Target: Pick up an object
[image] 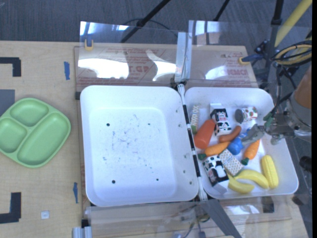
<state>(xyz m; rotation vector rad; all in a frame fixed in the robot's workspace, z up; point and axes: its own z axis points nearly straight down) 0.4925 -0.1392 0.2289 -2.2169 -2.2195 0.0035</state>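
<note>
**Mia:** Which toy will it pick? The right bin is full of them, in the lower right of the frame. I see a small carrot, a corn cob, a banana, a big orange piece and a blue thing.

**Ben:** The hand is near the right edge, low over the toys, just above the small carrot. I think that toy is the closest one.

**Mia:** Is it gripping anything?

**Ben:** I cannot tell. The end of it is dark and blurry, and I see no toy in it.

**Mia:** How should it do it well?

**Ben:** I would go straight down on one toy and not bump the others. They are packed close.

**Mia:** And around them?

**Ben:** The left bin is white with faint blue scribbles. A green plate sits on the wooden surface at the left. Grey floor is at the top.
</note>
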